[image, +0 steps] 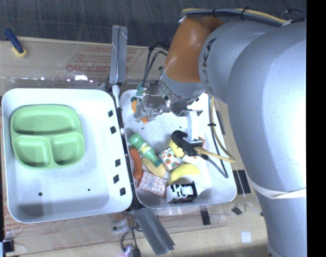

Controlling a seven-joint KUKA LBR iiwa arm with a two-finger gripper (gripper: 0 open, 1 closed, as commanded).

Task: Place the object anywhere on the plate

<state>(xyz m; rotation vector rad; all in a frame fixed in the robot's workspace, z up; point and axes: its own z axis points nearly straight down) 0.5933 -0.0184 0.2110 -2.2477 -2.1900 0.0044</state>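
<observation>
Upper left corner of the right-hand bin (161, 126) is where you'll find the hand (145, 109), low over the bin floor, with the arm (248, 90) coming in from frame right. You can't tell from this angle whether the hand is clenched or released.

A small orange object (135, 105) sits right at the hand's left edge. More orange shows just below the hand. Can't tell if it's gripped or merely beside it. Either way it's in the right-hand bin, well apart from the plate.

Lower half of that bin is a pile:
- green bottle (143, 148), tilted
- orange-red stick (136, 165) along the left wall
- yellow banana (185, 171)
- printed carton (168, 158) between bottle and banana
- patterned box (152, 183) near the bottom wall
- white cup (182, 191) with black marking, just right of the box

The left-hand bin (71, 197) holds the green plate (45, 116), three compartments, lying flat in the bin's upper left part. Both bins sit side by side on the desk (55, 58).
</observation>
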